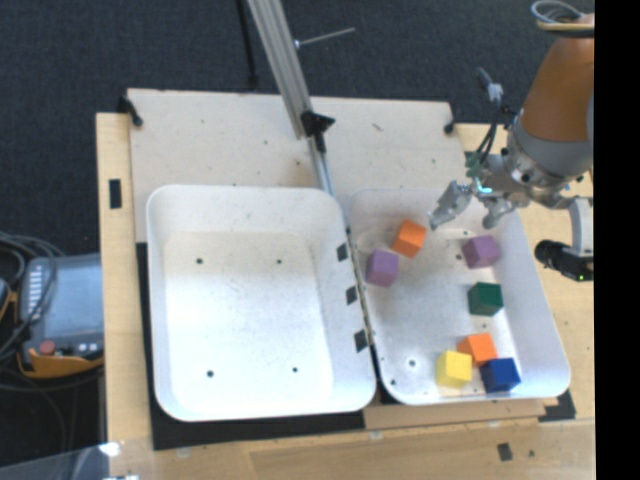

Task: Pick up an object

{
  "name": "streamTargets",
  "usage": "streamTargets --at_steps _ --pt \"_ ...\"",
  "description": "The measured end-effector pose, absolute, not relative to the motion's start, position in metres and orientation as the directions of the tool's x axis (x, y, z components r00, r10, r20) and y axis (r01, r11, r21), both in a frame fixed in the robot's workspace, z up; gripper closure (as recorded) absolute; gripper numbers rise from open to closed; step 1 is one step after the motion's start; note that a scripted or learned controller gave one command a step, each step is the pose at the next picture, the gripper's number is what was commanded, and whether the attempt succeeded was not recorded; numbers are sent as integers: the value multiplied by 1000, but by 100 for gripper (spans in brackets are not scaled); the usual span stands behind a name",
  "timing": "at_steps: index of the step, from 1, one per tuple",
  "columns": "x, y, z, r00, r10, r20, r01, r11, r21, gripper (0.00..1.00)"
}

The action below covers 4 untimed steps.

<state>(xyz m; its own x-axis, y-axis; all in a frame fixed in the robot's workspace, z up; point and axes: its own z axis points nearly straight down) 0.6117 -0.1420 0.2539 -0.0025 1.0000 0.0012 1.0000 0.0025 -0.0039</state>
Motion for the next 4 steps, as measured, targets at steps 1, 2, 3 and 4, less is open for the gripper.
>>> streamTargets --at_steps 1,2,3,4 --pt "612 -142 257 -3 1000 1 1000 3 1 0" --pt "618 -144 213 0 1000 -2 1000 -1 -4 0" --pt "619 -147 170 3 1000 -2 1000 -3 -4 0" --pt "623 -156 122 4 1000 -2 1000 -4 -4 0"
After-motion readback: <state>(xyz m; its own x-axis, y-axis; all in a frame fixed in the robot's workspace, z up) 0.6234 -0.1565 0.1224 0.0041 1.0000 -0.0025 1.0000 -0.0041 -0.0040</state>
